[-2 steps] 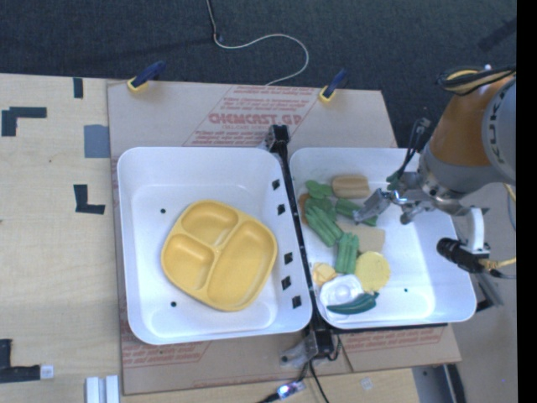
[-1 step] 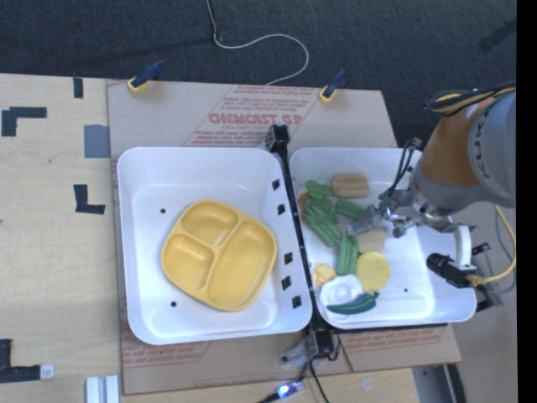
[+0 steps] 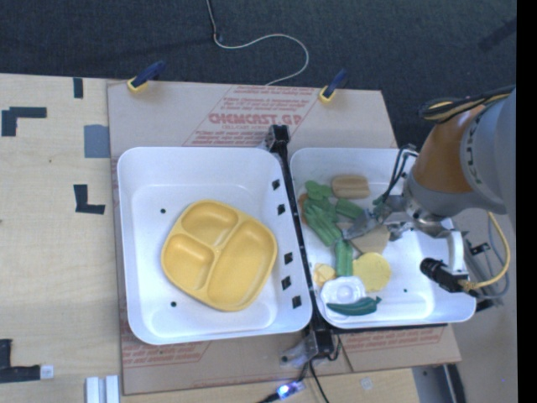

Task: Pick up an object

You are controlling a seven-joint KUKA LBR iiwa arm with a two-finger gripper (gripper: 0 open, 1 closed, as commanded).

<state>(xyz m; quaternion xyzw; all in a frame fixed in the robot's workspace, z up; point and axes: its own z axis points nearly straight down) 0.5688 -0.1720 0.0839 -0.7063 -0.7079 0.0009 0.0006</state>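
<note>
The right bin (image 3: 424,316) holds a pile of small toy foods. Light green pieces (image 3: 323,212) lie at its left side, and a tan loaf-shaped piece (image 3: 350,185) sits at the back. A green stick (image 3: 344,259), a yellow disc (image 3: 372,269), a white cup-like piece (image 3: 342,292) and a dark green pod (image 3: 352,307) lie toward the front. My gripper (image 3: 362,225) reaches in from the right, low over the middle of the bin, its tip just right of the light green pieces. I see nothing held in it.
The left bin (image 3: 138,225) holds a yellow divided plate (image 3: 220,254). A black divider (image 3: 289,217) runs between the bins. The arm's grey body with its orange band (image 3: 445,154) hangs over the right bin's right edge, with cables (image 3: 470,280) beside it.
</note>
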